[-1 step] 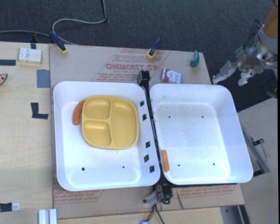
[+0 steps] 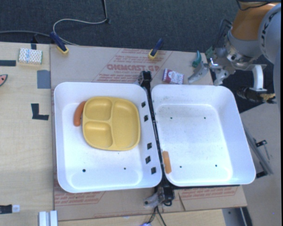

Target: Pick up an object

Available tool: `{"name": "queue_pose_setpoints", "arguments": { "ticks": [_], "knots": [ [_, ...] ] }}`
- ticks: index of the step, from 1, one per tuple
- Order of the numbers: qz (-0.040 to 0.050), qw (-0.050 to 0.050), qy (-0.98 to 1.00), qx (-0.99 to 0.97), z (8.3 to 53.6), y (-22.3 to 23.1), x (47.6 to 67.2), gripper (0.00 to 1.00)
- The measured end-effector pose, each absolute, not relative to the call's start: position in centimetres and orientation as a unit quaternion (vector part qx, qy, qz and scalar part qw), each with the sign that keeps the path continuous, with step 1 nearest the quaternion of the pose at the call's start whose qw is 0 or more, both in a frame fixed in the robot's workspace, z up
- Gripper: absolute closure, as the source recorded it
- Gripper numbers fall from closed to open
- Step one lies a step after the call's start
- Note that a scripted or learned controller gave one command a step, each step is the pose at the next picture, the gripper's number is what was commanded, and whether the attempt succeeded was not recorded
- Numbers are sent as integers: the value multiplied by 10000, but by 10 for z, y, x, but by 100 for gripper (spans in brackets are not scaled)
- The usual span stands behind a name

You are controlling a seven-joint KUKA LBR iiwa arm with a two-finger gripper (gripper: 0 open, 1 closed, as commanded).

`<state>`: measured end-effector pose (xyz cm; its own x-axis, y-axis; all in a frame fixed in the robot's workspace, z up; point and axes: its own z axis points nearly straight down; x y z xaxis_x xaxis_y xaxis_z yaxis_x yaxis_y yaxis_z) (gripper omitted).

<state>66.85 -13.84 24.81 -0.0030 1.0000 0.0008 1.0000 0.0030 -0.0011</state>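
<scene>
The end effector (image 2: pixel 205 74) hangs at the upper right of the scene, above the tabletop (image 2: pixel 19 126) just beyond the far rim of the right bin (image 2: pixel 236 140), with the grey arm (image 2: pixel 254 22) and its orange band rising behind it. Its two metal fingers (image 2: pixel 196 75) look spread apart with nothing between them, though at this size the gap is hard to judge for certain.

Just to the left of the end effector, on the brown cardboard sheet (image 2: pixel 127 65) under the bins, lies a small red and white packet (image 2: pixel 172 76). Further left on the cardboard's far edge sits a blue and yellow clamp (image 2: pixel 155 49), and another blue and yellow clamp (image 2: pixel 59 42) grips the far left corner.

Below and to the left of the end effector, at the near left corner of the right bin, a small orange sausage-shaped piece (image 2: pixel 166 162) lies against the wall, well apart from the fingers.

Farther left still, the left bin (image 2: pixel 104 175) holds a yellow divided plate (image 2: pixel 111 123) with three compartments. An orange sausage-shaped piece (image 2: pixel 78 114) rests touching the plate's left edge, on the side away from the end effector
</scene>
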Motion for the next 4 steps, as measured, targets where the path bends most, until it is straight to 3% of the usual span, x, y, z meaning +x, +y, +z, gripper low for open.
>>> {"name": "queue_pose_setpoints", "arguments": {
  "ticks": [1,2,3,4],
  "knots": [
    [2,15,-7082,-7061,200,-59,665,0],
    [5,11,-7087,-7055,211,-59,666,100],
    [8,10,-7086,-7056,211,-60,666,0],
    [4,16,-7091,-7051,220,-59,666,100]
  ]
}}
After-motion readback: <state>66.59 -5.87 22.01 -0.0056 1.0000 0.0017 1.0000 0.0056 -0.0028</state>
